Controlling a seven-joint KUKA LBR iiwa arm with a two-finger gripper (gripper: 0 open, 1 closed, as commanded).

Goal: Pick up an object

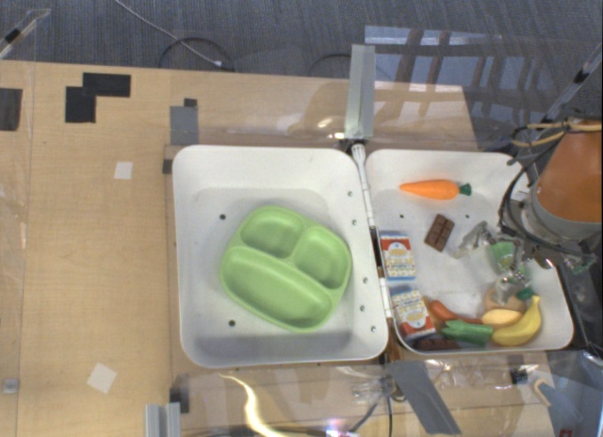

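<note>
My gripper (493, 259) is down in the right bin (471, 164), below the arm's orange band (573, 184). It stands open, one grey finger (472, 235) to the left and the other (513, 285) lower right. A small green object (502, 255) sits between the fingers; whether they touch it I cannot tell. Close by are a brown chocolate bar (439, 231), an orange carrot (433, 189) and a banana (524, 323).
Two small printed cartons (397, 256) (408, 305) lie along the right bin's left wall. A green vegetable (468, 331) and a red piece (443, 313) crowd its front edge. The left bin (198, 237) holds a green divided plate (285, 266).
</note>
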